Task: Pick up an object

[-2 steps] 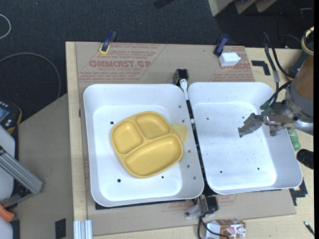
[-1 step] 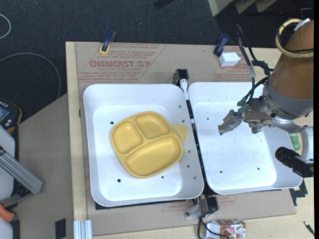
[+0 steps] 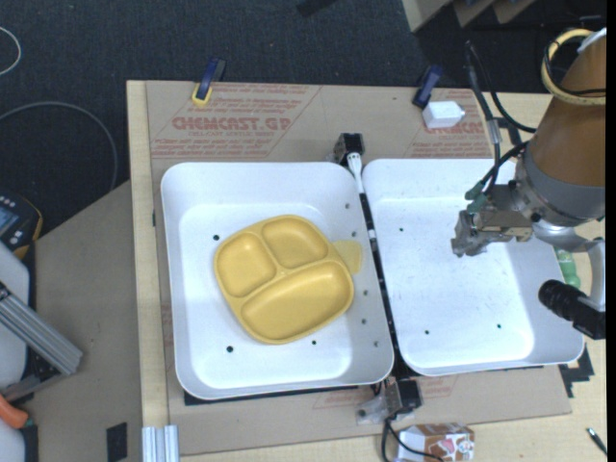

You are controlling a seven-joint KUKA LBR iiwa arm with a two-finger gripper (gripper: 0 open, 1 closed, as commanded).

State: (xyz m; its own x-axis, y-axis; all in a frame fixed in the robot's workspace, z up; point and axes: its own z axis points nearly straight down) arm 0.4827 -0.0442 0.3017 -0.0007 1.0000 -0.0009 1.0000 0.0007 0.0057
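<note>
The gripper (image 3: 469, 242) is hovering over the right bin (image 3: 423, 316), right of centre. Its finger spread, I cannot tell. The yellow divided plate (image 3: 283, 277) is sitting in the left bin (image 3: 192, 210).

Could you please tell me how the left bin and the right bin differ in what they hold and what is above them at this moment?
The left bin holds a yellow divided plate lying flat, slightly turned; the right bin shows bare white floor with small dark dots. The claw hangs over the right bin's upper right part, while no arm is over the left bin. Both are shallow, white, rounded at the corners, and sit side by side on the bench.
</note>
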